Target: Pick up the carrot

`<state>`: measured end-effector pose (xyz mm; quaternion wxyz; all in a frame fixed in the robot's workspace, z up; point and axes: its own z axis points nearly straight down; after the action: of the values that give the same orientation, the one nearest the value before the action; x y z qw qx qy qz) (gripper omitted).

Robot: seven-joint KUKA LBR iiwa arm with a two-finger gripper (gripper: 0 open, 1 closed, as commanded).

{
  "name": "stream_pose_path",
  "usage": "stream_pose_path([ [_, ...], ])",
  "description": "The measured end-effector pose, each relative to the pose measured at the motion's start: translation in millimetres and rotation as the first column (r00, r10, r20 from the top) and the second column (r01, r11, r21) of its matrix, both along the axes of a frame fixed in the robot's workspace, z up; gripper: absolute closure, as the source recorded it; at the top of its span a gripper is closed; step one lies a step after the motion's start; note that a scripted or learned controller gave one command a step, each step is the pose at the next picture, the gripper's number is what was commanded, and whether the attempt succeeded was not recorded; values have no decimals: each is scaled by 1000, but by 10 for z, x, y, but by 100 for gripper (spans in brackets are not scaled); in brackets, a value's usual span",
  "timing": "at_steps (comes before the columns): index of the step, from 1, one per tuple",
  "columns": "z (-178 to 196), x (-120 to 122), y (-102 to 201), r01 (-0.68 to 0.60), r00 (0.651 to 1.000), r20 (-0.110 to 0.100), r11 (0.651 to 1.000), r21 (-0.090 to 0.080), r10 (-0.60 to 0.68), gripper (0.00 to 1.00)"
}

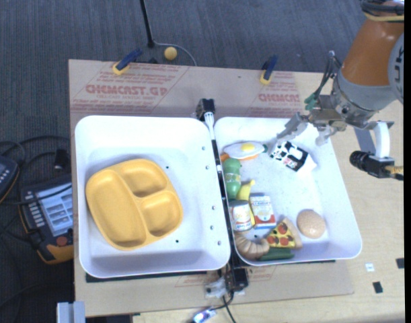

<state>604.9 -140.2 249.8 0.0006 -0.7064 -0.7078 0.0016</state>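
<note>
The carrot (225,159) shows as a small orange piece against the left wall of the right bin (340,180), just below a fried egg (244,150) and above a green piece (231,175). Most of it is hidden by its neighbours. My gripper (306,132) hangs over the far right part of that bin, well to the right of the carrot. It is open, its fingers spread with nothing between them. A black-and-white carton (289,156) lies just below it.
The right bin also holds a can (242,216), a small box (261,209), a pizza slice (280,234), a brown egg (311,223) and a pretzel (251,247). A yellow divided tray (132,200) lies in the left bin (97,133).
</note>
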Motion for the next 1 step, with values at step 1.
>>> stream_pose_path([
  [1,-242,71,1415,-132,991,-2,991,5,132,0],
])
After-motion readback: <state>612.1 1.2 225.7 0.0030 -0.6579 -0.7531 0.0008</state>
